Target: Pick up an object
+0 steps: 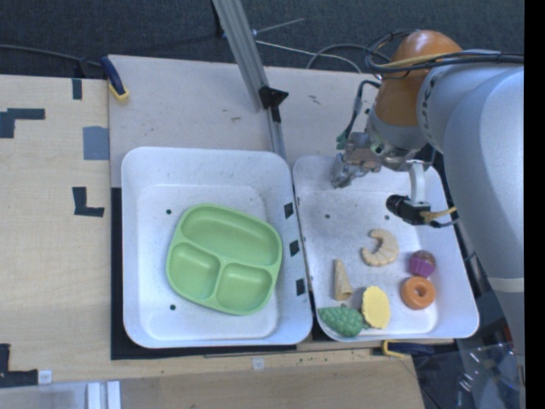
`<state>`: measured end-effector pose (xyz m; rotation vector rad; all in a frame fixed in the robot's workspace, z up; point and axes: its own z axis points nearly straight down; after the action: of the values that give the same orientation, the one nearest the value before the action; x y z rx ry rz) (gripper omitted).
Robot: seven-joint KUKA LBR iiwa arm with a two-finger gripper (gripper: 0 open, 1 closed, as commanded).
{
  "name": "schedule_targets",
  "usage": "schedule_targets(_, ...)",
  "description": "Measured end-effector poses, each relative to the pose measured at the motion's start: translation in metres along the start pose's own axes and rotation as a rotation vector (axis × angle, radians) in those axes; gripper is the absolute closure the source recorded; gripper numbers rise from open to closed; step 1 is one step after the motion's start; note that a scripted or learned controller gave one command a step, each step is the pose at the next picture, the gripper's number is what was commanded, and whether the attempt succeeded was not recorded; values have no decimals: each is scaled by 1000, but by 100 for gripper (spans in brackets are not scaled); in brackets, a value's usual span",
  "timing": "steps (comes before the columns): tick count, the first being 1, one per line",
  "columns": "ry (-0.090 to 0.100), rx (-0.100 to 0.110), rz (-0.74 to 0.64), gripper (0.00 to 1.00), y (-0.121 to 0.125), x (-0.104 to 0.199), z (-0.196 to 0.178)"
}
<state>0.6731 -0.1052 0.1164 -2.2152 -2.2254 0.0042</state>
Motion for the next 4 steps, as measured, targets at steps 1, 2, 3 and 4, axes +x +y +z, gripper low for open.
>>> schedule_targets(1, 1, -6, 3, 100, -5, -1, -44)
schedule_targets(2, 1, -6, 2, 100, 0, 9, -94)
schedule_targets(3, 1, -6, 3, 100, 1, 9, -124)
schedule_targets(4, 3, -2, -2, 100, -3, 67, -130)
